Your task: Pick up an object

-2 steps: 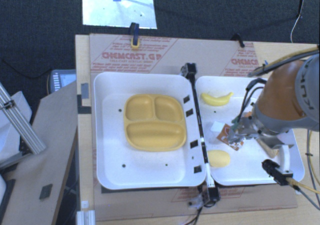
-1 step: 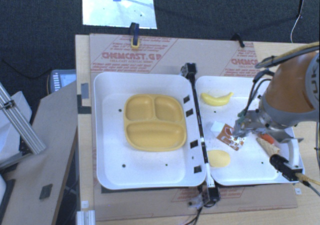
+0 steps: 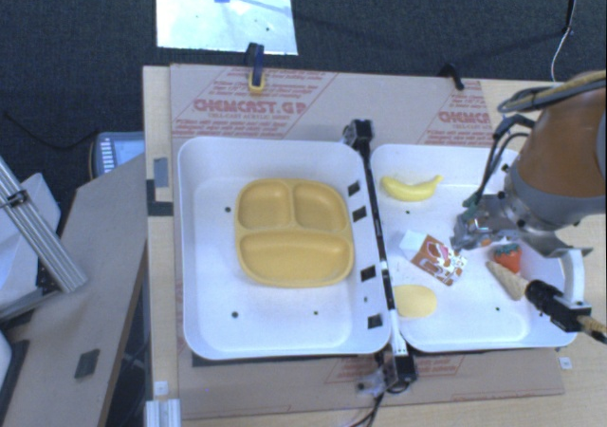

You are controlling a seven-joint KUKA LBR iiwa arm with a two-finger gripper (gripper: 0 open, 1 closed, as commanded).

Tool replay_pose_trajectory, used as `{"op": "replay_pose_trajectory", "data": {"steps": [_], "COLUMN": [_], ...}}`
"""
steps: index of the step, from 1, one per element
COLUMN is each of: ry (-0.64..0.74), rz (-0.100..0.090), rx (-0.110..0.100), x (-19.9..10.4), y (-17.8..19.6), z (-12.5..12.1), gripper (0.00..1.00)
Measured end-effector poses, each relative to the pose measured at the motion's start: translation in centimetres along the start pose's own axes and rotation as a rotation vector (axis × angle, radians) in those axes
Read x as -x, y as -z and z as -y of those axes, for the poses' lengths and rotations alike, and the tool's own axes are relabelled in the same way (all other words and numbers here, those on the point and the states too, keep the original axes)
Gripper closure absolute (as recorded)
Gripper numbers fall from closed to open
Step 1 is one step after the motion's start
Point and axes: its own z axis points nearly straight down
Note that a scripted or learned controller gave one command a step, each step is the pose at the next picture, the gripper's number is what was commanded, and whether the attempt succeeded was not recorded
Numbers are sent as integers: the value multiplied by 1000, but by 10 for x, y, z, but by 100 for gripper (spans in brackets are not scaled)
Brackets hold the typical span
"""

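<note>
The gripper (image 3: 469, 229) hangs low over the right bin (image 3: 474, 335), and whether its fingers are open or closed cannot be told from this angle. Just beside it to the left lies a small printed packet (image 3: 434, 258), flat on the bin floor and not visibly held. A yellow banana (image 3: 411, 188) lies toward the back, a pale yellow round piece (image 3: 414, 301) toward the front, and a carrot-like toy (image 3: 506, 271) lies under the arm. The left bin (image 3: 204, 321) holds a yellow divided plate (image 3: 292, 232). Both bins sit on the worktop (image 3: 313, 98).
</note>
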Motion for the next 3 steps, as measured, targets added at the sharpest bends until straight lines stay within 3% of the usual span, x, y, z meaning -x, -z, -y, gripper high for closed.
{"op": "replay_pose_trajectory", "data": {"steps": [3], "ry": [6], "rz": [-2], "rx": [-4], "x": [-144], "y": [4], "z": [-44], "gripper": [100]}}
